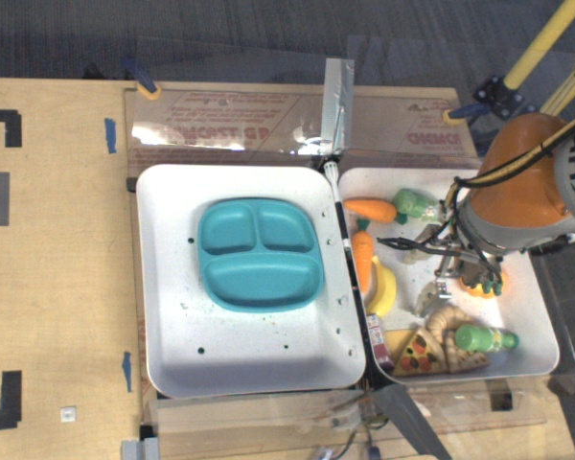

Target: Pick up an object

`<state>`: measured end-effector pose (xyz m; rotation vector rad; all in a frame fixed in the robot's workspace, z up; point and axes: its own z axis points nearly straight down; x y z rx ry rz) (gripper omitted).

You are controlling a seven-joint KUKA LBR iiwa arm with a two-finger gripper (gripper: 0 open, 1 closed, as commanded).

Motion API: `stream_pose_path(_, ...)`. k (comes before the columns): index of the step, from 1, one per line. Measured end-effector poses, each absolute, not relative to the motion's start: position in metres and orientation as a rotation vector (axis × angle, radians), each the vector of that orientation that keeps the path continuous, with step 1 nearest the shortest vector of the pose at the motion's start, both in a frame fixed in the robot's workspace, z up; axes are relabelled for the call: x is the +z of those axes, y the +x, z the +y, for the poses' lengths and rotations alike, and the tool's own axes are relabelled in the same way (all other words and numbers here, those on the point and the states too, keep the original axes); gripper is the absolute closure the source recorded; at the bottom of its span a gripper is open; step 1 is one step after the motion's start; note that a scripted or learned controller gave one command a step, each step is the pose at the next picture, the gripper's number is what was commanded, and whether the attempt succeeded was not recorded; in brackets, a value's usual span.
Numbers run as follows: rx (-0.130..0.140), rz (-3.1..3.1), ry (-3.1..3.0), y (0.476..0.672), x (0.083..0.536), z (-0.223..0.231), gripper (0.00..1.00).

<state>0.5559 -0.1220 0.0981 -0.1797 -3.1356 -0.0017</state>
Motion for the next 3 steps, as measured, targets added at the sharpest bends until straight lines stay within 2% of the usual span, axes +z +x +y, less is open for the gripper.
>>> stream_pose_path(1, 0.000, -3.145, -0.205, 0.611, 0.120, -0.123, 0.00)
stream_pose_path(2, 0.001, -3.139, -0.293, 0.575, 0.089, -0.155, 0.00)
stream_pose_path(3, 0.006, -3.154, -0.289, 0.579, 0.104, -0.155, 1.00)
